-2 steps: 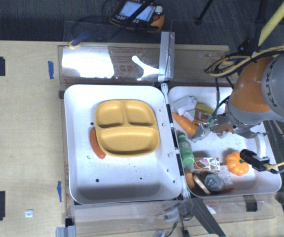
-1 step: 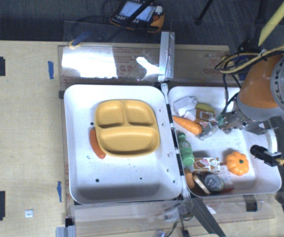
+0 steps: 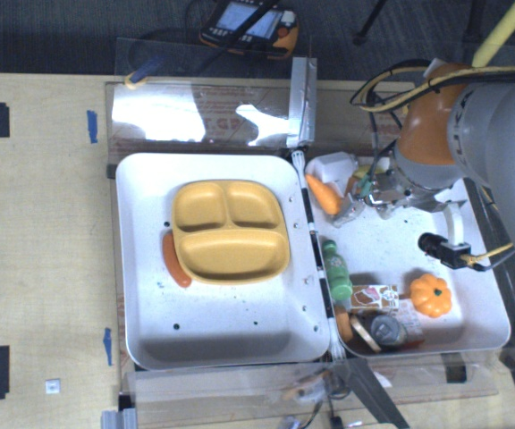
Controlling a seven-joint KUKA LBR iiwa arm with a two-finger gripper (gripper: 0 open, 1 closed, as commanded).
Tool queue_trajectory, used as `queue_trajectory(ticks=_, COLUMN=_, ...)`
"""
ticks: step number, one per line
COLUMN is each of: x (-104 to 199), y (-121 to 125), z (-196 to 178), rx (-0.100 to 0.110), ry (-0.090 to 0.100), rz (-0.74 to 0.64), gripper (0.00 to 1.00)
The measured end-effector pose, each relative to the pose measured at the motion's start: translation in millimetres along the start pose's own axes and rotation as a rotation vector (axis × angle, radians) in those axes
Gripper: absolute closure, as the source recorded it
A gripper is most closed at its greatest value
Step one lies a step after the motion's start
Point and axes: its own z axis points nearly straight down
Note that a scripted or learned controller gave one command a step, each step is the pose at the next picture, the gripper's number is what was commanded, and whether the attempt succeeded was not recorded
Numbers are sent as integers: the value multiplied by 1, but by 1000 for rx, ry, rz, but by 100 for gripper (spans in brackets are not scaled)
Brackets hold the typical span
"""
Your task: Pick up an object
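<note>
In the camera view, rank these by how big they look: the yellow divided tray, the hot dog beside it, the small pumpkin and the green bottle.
1. yellow divided tray, by far the largest.
2. hot dog, long but thin.
3. and 4. green bottle and pumpkin: too alike to rank, the bottle longer, the pumpkin rounder.

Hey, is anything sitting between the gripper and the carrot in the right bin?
Nothing visible does. The gripper hangs over the right bin's upper left corner, and the carrot lies just to its left against the bin's left wall, with bare white floor between them. The green bottle lies lower, clear of that path.
</note>
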Motion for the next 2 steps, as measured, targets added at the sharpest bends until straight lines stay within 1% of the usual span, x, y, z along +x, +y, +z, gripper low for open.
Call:
queue_trajectory(ticks=1, x=0, y=1, z=-11, rx=-2, ry=-3, rz=-3, gripper=100)
queue_trajectory(ticks=2, x=-23, y=33, z=-195, rx=2, ry=-1, rz=78, gripper=100)
